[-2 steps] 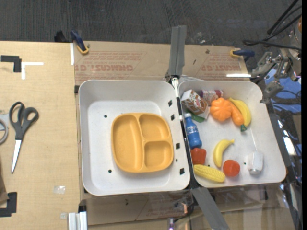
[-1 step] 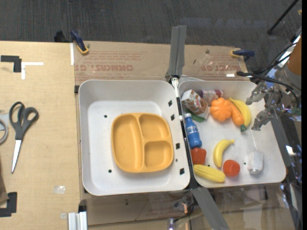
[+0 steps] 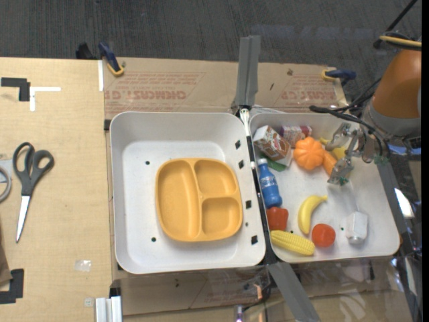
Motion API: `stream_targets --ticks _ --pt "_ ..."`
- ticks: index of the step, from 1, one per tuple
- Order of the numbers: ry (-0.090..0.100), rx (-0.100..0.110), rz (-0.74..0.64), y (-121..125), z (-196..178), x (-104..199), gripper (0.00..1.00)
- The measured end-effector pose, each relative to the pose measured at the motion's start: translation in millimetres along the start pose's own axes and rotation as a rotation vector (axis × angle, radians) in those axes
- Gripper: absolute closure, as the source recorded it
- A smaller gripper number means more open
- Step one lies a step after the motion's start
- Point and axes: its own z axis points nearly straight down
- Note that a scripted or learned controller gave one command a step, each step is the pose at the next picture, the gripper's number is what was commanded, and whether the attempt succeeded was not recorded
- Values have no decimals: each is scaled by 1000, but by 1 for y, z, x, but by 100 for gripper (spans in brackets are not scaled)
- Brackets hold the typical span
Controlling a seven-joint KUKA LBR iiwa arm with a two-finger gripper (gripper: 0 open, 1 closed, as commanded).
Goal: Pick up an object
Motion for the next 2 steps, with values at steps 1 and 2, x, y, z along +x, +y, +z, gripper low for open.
stream_targets --ticks 1,2 --pt "2 -1 51 61 1 3 0" --pt "-3 0 48 62 -10 2 100"
